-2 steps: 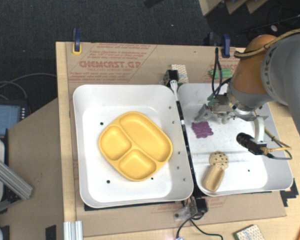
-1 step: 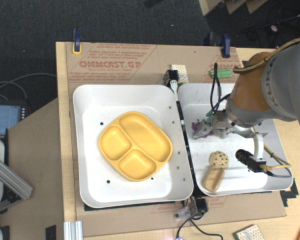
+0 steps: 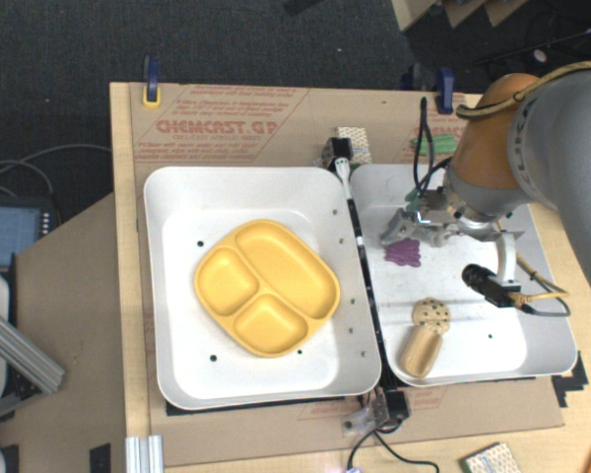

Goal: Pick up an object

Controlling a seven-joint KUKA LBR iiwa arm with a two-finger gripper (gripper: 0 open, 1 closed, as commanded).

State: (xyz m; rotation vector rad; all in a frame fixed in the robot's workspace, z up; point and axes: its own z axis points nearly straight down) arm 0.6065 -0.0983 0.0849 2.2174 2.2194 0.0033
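Above the right bin (image 3: 542,358), the gripper (image 3: 406,227) hangs with fingers apart, just over the purple object (image 3: 404,253), holding nothing.

Bright even light, soft shadows, slight blur overall.

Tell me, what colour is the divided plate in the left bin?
Yellow. The divided plate, with three compartments, shows clearly in the camera view.
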